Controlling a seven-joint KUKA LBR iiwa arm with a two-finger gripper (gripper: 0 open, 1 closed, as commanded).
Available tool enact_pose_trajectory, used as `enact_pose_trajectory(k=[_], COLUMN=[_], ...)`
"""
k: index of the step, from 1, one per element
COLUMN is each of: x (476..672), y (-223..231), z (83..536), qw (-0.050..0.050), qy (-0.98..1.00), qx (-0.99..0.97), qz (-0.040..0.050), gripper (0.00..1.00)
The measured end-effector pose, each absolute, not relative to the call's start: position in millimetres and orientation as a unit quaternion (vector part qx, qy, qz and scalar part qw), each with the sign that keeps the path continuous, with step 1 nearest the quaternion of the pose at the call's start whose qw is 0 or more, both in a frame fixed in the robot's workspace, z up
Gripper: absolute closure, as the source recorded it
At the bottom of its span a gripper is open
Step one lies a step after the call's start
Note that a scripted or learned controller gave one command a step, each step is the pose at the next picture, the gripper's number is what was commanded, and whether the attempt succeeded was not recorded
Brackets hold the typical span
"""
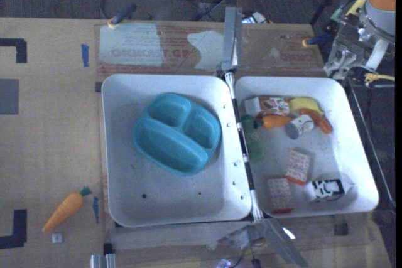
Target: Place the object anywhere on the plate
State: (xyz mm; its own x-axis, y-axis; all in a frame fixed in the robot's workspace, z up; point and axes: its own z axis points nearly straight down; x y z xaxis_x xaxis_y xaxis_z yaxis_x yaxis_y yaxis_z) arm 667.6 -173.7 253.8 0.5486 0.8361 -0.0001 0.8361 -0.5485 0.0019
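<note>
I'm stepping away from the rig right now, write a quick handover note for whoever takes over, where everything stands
Gripper: raised beyond the right bin's far right corner, holding nothing visible.
Plate: blue, sectioned, in the left bin, nothing on it.
Objects: a small pile in the right bin, including a yellow piece, a small can and a black-and-white carton.
A toy carrot lies on the bench, outside the bins.
Done: nothing placed. Left: pick one object, set it on the plate.

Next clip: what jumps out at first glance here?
The blue divided plate stands out, alone in the left bin. The right bin holds a clutter of small toy foods, among them a banana along its far side and a black-and-white carton near its front. An orange toy carrot lies on the bench outside the bins, at lower left.
</note>
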Motion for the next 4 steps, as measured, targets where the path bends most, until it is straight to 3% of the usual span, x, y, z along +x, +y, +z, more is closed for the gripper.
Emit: enact_pose_trajectory(k=[1,2,3,4], x=[666.8,613.4,559.6,523.9], y=[-54,63,134,211], z=[185,196,210,225], qw=[-0.001,-0.001,-0.001,-0.001], qy=[0.556,0.574,0.606,0.632], qx=[0.831,0.819,0.795,0.775], qz=[-0.0004,-0.0007,-0.0009,-0.0002], gripper=[1.0,1.0,1.0,1.0])
